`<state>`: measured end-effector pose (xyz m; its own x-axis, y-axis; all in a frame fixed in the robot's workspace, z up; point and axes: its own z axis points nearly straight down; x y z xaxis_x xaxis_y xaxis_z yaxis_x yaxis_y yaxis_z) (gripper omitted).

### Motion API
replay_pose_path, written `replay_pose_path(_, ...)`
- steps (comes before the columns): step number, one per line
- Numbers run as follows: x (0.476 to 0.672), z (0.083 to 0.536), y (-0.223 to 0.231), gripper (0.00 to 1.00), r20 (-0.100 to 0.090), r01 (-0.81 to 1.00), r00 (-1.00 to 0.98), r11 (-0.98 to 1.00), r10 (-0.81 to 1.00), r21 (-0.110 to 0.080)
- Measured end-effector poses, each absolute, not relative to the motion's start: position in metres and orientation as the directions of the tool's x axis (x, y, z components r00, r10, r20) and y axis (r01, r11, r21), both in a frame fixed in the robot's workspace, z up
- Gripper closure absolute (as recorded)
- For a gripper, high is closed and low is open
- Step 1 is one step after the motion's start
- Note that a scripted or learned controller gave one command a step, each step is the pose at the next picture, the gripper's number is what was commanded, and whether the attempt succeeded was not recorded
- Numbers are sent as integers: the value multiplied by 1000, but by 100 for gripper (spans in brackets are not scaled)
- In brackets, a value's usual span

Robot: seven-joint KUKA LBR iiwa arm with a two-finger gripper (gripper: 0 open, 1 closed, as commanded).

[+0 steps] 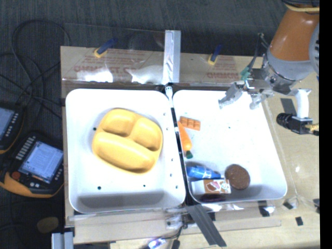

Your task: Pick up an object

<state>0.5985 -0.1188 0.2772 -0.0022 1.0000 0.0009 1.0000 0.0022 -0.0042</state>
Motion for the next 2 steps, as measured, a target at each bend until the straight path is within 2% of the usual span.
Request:
replay_pose_path(1,585,177,-94,0,1,998,-56,56,998,-5)
replay_pose_path(2,521,104,-133,0,1,1000,-23,23,1000,-6)
